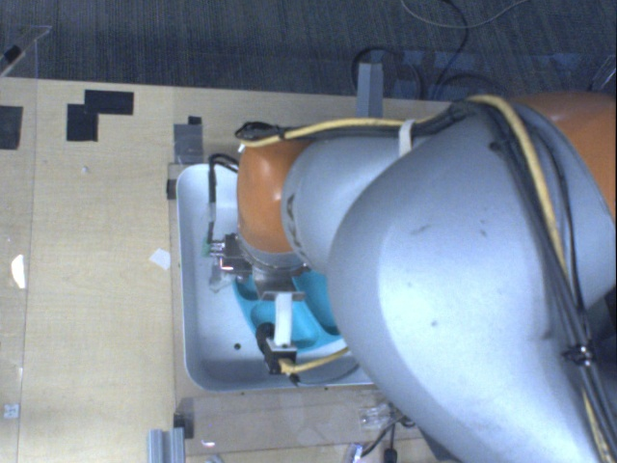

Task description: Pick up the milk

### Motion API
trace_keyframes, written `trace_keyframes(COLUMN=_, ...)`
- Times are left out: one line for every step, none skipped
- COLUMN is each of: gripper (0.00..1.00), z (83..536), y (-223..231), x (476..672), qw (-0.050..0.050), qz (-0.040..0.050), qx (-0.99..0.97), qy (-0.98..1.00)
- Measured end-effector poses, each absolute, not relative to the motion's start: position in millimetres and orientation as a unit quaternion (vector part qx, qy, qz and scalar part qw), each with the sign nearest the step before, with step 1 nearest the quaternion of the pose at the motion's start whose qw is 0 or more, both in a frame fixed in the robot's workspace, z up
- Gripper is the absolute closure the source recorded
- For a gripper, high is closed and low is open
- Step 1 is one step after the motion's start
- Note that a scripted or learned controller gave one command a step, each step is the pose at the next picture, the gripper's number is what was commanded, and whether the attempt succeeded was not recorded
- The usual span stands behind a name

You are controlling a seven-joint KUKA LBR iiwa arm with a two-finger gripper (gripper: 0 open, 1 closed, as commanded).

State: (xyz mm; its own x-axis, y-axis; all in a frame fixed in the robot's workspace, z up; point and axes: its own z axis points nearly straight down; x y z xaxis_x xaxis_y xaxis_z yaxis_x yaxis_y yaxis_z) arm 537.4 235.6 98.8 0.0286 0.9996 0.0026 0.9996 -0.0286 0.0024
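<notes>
Arm (453, 258): reaches in from the right, bent steeply down into the left bin (198, 340), orange band (262, 199) above the wrist.
Gripper (273, 280): pointing down, low inside the bin; released or clenched cannot be told, its tip hidden under the wrist.
Blue thing (313, 321): directly beneath the gripper and just to its right, on the bin floor.
Milk: cannot tell whether the blue thing is it.

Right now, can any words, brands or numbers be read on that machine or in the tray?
None can be read.
Grey arm: no lettering shows.
Blue thing in the white bin: mostly hidden, no print legible.
Black patches on the bench: plain shapes, not letters.
</notes>
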Motion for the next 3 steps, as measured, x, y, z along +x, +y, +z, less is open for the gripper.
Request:
trace_keyframes(gripper=0.0, z=94, y=237, x=547.9, qw=-0.001, qz=-0.0092, qx=-0.772, qy=-0.636)
trace_keyframes(gripper=0.0, z=92, y=236, x=630.0, qw=0.0, qz=-0.0062, qx=-0.866, qy=-0.501)
trace_keyframes(gripper=0.0, z=118, y=236, x=549.6, qw=0.0, qz=-0.0021, qx=-0.867, qy=-0.498)
